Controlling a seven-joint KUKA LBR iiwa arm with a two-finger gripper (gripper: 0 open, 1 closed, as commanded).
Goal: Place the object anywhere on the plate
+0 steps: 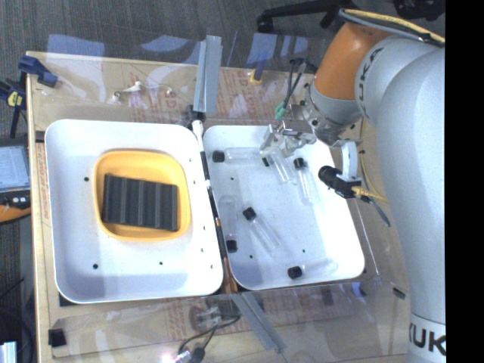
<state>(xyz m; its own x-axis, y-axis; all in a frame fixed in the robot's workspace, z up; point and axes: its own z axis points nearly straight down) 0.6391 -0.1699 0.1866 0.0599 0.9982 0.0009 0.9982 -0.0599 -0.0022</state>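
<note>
Two white bins on your bench: yellow plate [141, 197] sits left, clear capped vials [257, 229] lie scattered right. Your gripper [278, 144] hovers there, but honestly can't tell its grip.

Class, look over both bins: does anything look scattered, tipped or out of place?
Yes. Several clear tubes with black caps lie flat at mixed angles across the right bin. The yellow plate in the left bin carries a dark ribbed insert and none of the tubes.

Bright even overhead light; white bins [76, 278] near overexposed, soft shadows, faint glare on bench [113, 89], mild blur.
</note>
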